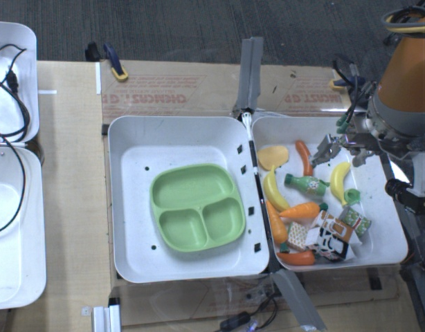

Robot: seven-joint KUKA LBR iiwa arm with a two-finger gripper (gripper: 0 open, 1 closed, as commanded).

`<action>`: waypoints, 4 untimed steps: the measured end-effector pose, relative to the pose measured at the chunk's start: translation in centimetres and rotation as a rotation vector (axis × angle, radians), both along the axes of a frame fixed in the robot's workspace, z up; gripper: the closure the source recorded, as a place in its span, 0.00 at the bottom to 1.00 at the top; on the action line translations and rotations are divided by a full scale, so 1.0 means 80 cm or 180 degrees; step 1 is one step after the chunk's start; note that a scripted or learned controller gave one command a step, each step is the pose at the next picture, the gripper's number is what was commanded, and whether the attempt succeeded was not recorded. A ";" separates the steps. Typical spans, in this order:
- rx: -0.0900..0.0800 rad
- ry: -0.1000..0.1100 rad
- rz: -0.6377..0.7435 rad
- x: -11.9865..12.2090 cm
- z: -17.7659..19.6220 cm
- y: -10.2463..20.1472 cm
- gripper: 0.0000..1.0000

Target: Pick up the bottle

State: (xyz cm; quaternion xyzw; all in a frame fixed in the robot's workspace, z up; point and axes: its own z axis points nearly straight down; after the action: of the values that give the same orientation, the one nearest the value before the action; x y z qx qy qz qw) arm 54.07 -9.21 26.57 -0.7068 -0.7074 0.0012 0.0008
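Arm: I see it entering from the right, its orange band at the upper right corner and the grey wrist below it, leaning down over the back right part of the right bin (399, 251).

Gripper (328, 149): I see it at the end of the wrist, pointing left and down over the right bin, with cables trailing above it. Whether it is released or clenched I cannot tell; the metal tip is too small and cluttered. I see nothing held in it.

Bottle (306, 183): green, lying on its side on the floor of the right bin, cap end toward the left. It sits just below and slightly left of the gripper, near it but apart from it.

Around the bottle, I note: a red pepper (304, 156) just above it; a yellow banana (338, 180) to its right; a second banana (273, 192) to its left; a carrot (300, 211) just below; a pale yellow disc (273, 157) at the back left; a small green cup (351, 196) beside the right banana; small printed cartons (327, 232) at the front.

Left bin (122, 185): I log a green divided plate (197, 206) lying flat near its middle.
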 end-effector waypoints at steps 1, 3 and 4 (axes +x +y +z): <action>-0.0002 0.0006 -0.0006 0.001 0.010 -0.001 1.00; -0.0002 -0.0005 0.0039 0.004 0.090 -0.004 0.00; 0.0002 0.0003 0.0232 -0.018 -0.085 0.023 0.00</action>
State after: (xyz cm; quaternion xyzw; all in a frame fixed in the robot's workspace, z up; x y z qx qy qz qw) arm 52.66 -7.41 19.80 -0.6805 -0.7327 0.0014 0.0013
